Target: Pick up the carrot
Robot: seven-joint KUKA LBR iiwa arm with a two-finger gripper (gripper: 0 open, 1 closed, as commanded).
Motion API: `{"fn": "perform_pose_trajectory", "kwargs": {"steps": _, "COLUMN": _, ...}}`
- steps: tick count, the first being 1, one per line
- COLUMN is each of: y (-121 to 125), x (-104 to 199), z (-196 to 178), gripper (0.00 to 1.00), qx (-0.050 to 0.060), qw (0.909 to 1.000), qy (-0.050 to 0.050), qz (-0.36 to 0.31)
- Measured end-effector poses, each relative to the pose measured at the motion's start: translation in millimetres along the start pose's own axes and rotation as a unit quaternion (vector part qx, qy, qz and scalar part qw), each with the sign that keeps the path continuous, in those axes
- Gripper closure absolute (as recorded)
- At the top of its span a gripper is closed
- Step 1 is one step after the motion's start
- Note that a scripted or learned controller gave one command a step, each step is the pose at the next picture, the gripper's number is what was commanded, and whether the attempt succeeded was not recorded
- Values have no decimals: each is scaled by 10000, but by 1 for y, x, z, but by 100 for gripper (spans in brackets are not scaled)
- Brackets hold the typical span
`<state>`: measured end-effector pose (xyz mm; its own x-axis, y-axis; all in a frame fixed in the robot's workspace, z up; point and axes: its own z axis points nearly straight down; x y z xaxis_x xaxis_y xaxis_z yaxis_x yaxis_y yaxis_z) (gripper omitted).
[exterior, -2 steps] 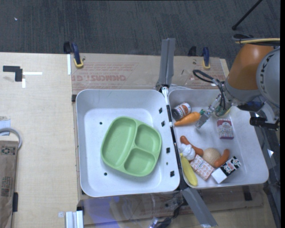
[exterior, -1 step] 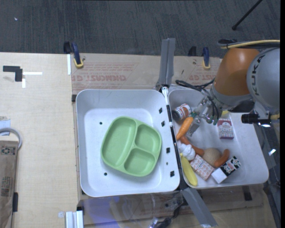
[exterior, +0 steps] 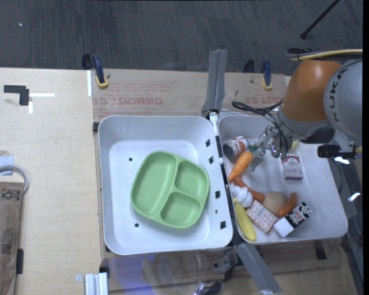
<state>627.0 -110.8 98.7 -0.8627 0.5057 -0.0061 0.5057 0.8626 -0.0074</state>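
Carrot: the tapered orange carrot was seen lying slantwise in the right white bin, near its left wall, amid crowded toy foods.
Tool: the tool was poised just beside the carrot's upper end, seemingly placed for a grasp.
Grip: whether it was released or clenched could not be told; nothing was seen held.

2 white bins, 1 green plate, 1 carrot.

Pale wood table under even overhead light. Dark grey carpeted floor along the top. Brown cardboard sheet with red print clamped at the table's back edge by blue-handled clamps. Black tripod leg top right.
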Motion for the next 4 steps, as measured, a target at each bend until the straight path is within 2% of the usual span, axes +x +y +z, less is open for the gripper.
{"fn": "perform_pose_trajectory", "kwargs": {"steps": 1, "y": -16, "x": 12, "z": 7, "gripper": 100, "qx": -18, "qw": 10000, "qy": -4, "qz": 8}}
{"fn": "perform_pose_trajectory", "kwargs": {"steps": 2, "y": 41, "x": 13, "z": -91, "gripper": 100, "qx": -32, "qw": 9975, "qy": 32, "qz": 707}}
{"fn": "perform_pose_trajectory", "kwargs": {"steps": 3, "y": 41, "x": 13, "z": -91, "gripper": 0, "qx": -31, "qw": 9975, "qy": 34, "qz": 708}}
{"fn": "perform_pose_trajectory", "kwargs": {"steps": 4, "y": 0, "x": 17, "z": 9, "gripper": 0, "qx": -44, "qw": 9936, "qy": 28, "qz": -1132}}
